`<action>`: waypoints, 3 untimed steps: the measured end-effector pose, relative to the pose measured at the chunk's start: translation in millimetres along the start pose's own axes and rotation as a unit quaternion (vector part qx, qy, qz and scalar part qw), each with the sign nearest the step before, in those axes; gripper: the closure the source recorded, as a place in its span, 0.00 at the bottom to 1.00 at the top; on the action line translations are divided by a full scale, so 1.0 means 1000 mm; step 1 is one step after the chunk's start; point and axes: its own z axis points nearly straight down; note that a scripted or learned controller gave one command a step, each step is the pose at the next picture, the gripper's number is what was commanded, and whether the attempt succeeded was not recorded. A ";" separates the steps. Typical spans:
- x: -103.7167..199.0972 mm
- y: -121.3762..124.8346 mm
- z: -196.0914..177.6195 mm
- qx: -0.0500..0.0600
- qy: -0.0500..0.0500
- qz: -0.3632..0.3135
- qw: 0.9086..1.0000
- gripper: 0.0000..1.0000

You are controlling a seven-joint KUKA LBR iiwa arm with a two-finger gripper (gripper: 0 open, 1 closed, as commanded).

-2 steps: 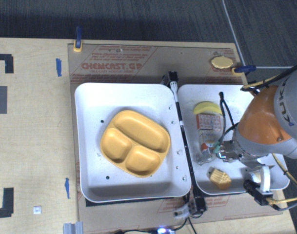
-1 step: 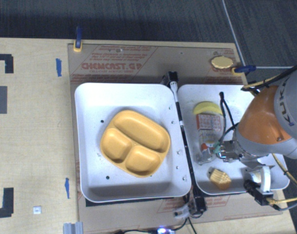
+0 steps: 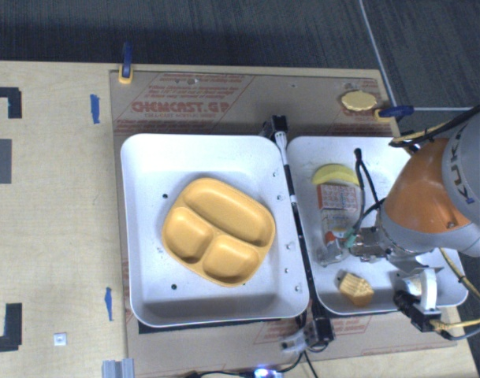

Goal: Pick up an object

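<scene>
The right bin (image 3: 452, 294) holds a yellow banana-shaped piece (image 3: 335, 175) at the back. In front of it lies a clear plastic packet with a red and white label (image 3: 338, 201), and a small tan ridged piece (image 3: 355, 288) sits near the front wall. My gripper (image 3: 352, 244) hangs low over the near end of the clear packet, under the grey wrist and orange band (image 3: 423, 199). The wrist hides how it meets the packet. I see nothing lifted.
A large yellow three-compartment tray (image 3: 217, 230) lies tilted in the left bin (image 3: 145, 211). A black divider rail (image 3: 293, 211) runs between the bins. Black cables (image 3: 366, 183) loop over the right bin. A tan disc (image 3: 359, 101) lies on the cardboard behind.
</scene>
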 end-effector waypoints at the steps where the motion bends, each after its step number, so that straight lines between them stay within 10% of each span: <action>1: 0.000 0.000 0.000 0.000 0.000 0.000 1.000 0.00; 3: 0.000 0.000 0.000 0.000 0.000 0.000 1.000 0.00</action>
